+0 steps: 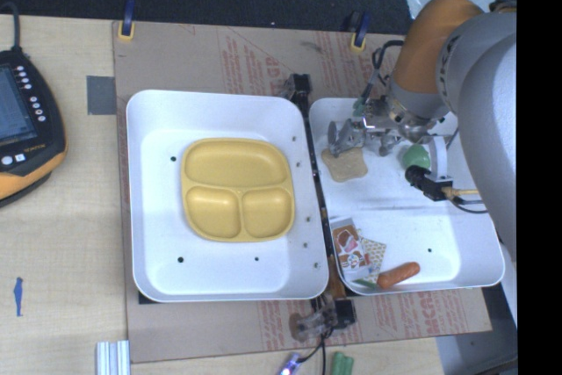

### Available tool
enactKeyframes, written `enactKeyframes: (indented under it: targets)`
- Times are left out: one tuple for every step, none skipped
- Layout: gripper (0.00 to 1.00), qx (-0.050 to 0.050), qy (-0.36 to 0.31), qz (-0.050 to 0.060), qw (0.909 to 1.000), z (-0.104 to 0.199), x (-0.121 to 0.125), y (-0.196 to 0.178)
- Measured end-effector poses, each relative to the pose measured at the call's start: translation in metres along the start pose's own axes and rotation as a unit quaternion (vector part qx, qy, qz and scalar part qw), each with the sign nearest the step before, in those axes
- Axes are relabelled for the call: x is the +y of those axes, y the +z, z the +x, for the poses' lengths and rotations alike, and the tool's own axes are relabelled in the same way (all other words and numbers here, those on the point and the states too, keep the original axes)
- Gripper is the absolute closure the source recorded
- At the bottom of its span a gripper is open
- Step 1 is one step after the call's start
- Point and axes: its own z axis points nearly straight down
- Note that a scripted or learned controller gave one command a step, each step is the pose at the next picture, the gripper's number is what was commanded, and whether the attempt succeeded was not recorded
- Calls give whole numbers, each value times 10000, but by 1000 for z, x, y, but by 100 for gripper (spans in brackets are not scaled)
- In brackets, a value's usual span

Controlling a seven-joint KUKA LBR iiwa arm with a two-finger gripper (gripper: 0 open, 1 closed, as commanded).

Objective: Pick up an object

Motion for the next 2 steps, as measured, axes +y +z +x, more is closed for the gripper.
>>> enactKeyframes:
  targets:
    - [0, -29, 16, -2, 10000, 4, 0, 0]
    - [0, -17, 11, -3, 10000, 3, 0, 0]
